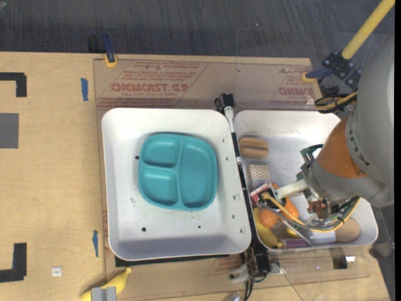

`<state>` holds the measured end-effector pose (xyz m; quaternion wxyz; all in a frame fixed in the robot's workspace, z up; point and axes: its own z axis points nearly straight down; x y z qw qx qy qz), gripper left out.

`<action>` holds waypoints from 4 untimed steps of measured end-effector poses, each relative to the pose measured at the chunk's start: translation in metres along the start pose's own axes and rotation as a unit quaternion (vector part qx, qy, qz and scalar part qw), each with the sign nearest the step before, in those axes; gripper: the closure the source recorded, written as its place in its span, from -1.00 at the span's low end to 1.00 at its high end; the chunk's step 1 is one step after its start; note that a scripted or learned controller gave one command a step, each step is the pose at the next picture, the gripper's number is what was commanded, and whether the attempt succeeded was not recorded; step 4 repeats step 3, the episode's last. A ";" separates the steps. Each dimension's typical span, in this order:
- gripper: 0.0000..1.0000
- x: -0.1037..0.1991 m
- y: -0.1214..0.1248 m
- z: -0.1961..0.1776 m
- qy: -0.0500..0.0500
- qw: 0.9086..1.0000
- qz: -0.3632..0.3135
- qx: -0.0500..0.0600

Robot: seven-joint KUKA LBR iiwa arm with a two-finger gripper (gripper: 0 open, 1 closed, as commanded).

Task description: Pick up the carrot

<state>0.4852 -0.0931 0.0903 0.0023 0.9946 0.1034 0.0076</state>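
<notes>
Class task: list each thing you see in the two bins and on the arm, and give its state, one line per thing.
Teal divided plate: flat in the left bin, compartments bare.
Hot dog bun: lying in the right bin, apart from the pile.
Carrot: lying in the pile of toy food, under the arm.
Egg: resting at the right bin's near corner.
Tool: low over the pile.

The right bin (pixel 294 121) is crowded along its near-left corner: a hot dog bun (pixel 253 147), an orange (pixel 268 217), a banana (pixel 269 236) and an egg (pixel 348 231) lie close together. The arm (pixel 351 162) covers its right side. Bare floor shows along its far wall.
</notes>
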 end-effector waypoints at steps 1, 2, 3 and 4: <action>1.00 -0.003 0.001 -0.011 -0.004 1.000 -0.001 0.001; -1.00 -0.002 0.001 -0.011 -0.003 1.000 -0.001 0.001; -1.00 -0.001 0.000 -0.002 -0.001 1.000 0.003 0.003; -1.00 -0.001 0.000 -0.002 -0.001 1.000 0.003 0.003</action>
